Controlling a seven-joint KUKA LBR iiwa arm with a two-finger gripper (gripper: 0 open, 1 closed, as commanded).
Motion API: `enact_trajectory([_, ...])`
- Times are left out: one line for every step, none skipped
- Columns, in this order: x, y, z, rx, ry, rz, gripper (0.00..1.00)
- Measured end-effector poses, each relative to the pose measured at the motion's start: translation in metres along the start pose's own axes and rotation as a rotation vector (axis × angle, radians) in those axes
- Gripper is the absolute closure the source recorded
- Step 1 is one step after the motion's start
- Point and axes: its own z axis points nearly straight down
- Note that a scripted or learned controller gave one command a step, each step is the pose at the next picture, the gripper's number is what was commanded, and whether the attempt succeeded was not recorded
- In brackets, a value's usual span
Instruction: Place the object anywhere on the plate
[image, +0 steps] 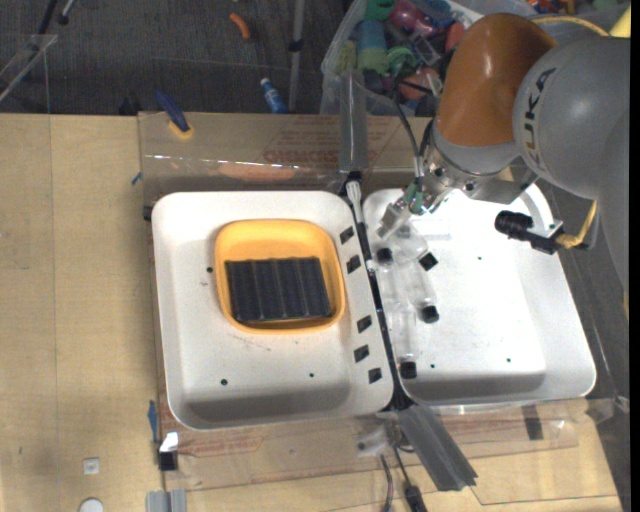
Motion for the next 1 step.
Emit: enact_trajectory([-0.0002,-0.0001,-0.0001,0.0,0.0,0.0,0.0])
